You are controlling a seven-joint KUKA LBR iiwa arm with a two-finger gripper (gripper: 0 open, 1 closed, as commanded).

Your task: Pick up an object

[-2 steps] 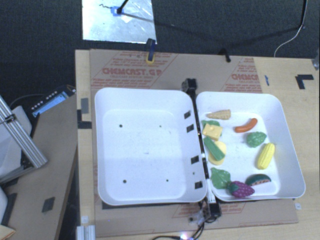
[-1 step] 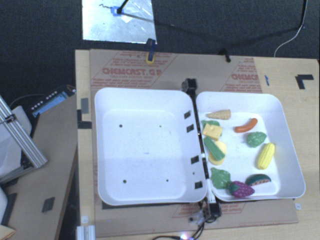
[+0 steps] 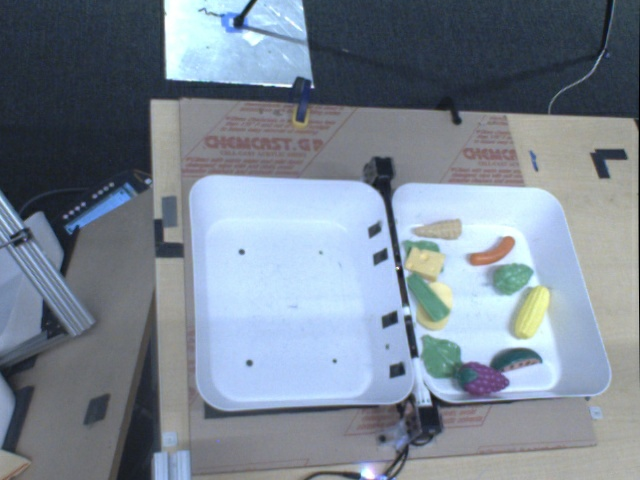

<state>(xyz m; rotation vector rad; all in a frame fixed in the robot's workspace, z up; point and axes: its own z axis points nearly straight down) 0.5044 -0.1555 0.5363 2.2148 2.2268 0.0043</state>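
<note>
Two white bins are sitting side by side; the left bin (image 3: 290, 293) is lying beside the right bin (image 3: 575, 298), which is holding toy foods. Among them, a yellow corn cob (image 3: 531, 311) is resting near the right bin's outer wall, long axis running roughly top to bottom, slightly tilted.

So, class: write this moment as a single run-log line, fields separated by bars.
stage: before pick | right bin: toy foods, incl. corn cob, red chilli, purple grapes | left bin: no items | nothing lifted yet
</note>
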